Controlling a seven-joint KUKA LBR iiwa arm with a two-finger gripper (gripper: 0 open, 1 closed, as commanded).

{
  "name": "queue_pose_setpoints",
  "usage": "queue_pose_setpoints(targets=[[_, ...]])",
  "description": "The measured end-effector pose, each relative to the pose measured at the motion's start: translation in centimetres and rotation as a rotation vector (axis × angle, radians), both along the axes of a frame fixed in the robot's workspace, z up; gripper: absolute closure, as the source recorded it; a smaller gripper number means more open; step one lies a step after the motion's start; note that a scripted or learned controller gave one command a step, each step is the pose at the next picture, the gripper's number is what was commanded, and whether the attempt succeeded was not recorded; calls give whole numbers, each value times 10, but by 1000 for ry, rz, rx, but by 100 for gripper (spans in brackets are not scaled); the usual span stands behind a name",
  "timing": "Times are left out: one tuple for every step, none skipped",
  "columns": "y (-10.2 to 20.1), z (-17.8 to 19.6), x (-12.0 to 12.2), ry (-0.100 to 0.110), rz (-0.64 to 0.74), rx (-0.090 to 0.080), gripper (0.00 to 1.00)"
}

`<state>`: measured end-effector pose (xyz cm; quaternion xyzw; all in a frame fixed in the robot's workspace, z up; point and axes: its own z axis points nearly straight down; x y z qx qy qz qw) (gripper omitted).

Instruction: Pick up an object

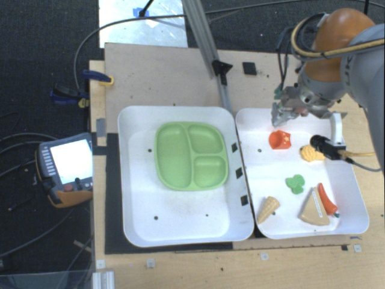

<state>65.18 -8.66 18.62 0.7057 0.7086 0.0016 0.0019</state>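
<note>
Likely we grip the small orange plastic toy, light, stiff and slick, across its middle; pincer just above it, state unclear.

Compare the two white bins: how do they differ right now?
The left bin bears one green divided plate; the right bin bears several small toy foods, including an orange piece and a green piece. The claw hangs over the right bin's far left corner, not over the left bin. Both are shallow, white and side by side.
</note>
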Motion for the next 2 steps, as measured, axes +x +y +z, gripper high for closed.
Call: queue_pose_setpoints(targets=[[0, 45, 1, 1, 1, 0, 100], [46, 35, -7, 3, 2, 0, 100]])
